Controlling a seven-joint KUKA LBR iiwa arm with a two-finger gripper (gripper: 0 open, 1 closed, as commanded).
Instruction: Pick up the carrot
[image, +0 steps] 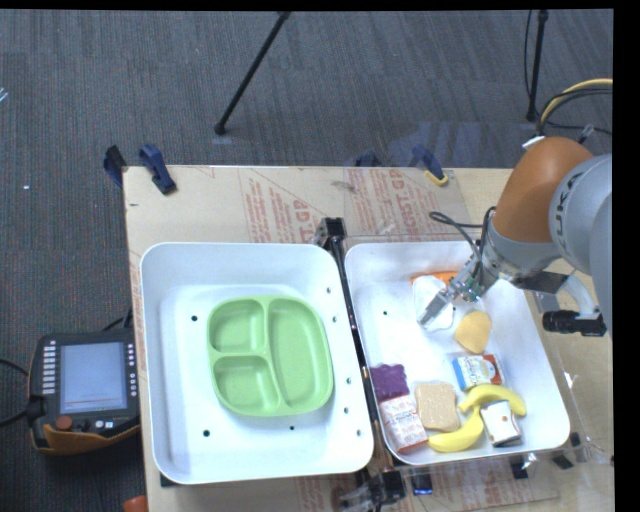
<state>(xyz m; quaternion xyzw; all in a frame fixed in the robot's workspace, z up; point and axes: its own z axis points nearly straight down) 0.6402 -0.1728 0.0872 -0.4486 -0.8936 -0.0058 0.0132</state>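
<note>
Nearest the camera, along the bottom edge of the worktop (250, 195), sit the two white bins side by side on a cardboard-covered surface, with dark carpet beyond and a tripod leg crossing the floor at the top. To the left, off the worktop, lies a teach pendant (88, 388) with a lit screen. Left bin (165, 300) holds a green divided tray (270, 355). Right bin (540, 400) holds a banana (475, 415), a slice of bread (437, 405), a purple item (389, 380), a small packet (402, 422) and a yellowish rounded piece (474, 330). Reaching in from the right, the end effector (436, 310) hangs low in the right bin's upper half; whether its fingers are apart or together cannot be told. Just beside it, toward the bin's back wall, an orange strip shows: the carrot (438, 277), mostly hidden behind the end effector.
</note>
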